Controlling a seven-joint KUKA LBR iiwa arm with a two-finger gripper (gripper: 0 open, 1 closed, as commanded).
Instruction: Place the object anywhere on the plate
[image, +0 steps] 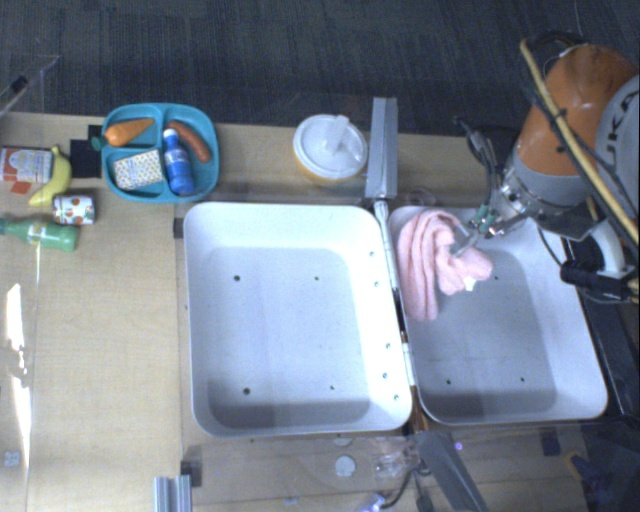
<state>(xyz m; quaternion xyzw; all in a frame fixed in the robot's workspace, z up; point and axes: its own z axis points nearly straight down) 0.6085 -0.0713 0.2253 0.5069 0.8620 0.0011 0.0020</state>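
A pink cloth (425, 265) lies crumpled in the far left corner of the right white bin (520, 370), against the wall next to the left bin. My gripper (468, 240) comes down from the right onto the cloth's right part and touches it, and a flap of cloth bulges just below the tip. The blue divided plate (210, 150) stands on the bench beyond the left bin, at the far left. It holds a toy carrot, a sausage, a blue bottle and a cracker.
The left white bin (290, 330) lies between the cloth and the plate. A white lidded bowl (330, 147) stands behind it. A banana (52, 178), a small can (73, 209) and a green bottle (40, 233) lie on the bench's left side.
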